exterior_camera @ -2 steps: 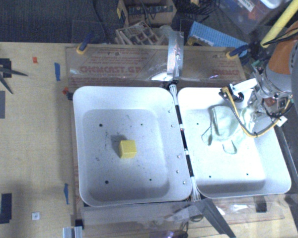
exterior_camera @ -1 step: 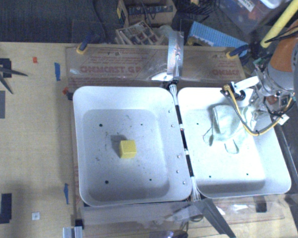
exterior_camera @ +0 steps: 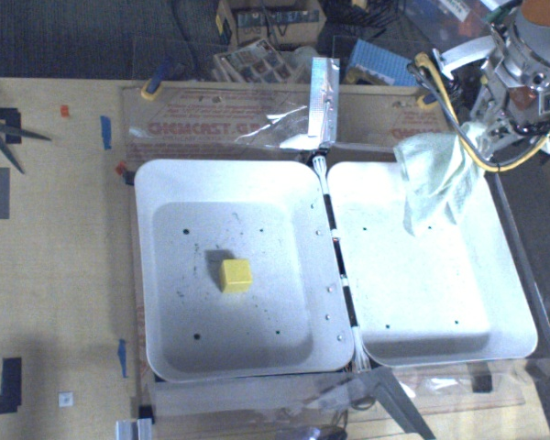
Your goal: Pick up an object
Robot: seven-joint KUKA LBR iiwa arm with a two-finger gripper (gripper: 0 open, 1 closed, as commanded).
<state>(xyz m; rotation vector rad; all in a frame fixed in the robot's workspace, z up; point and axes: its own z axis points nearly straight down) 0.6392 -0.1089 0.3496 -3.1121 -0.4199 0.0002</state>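
A pale green crumpled cloth (exterior_camera: 433,181) hangs from the gripper (exterior_camera: 467,136) over the right white bin's (exterior_camera: 458,328) far corner; whether the fingers pinch it cannot be told. The grey arm (exterior_camera: 522,53) reaches from the upper right, while a small yellow cube (exterior_camera: 236,275) lies in the left white bin (exterior_camera: 165,200).

A small yellow cube (exterior_camera: 236,275) lies in the left shallow white bin (exterior_camera: 165,191). Above the right white bin (exterior_camera: 504,319), a pale green crumpled cloth (exterior_camera: 434,180) hangs from the grey arm's gripper (exterior_camera: 477,128).

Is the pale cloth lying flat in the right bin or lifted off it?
Lifted: the cloth hangs bunched from below the gripper, its lower end dangling over the right bin.
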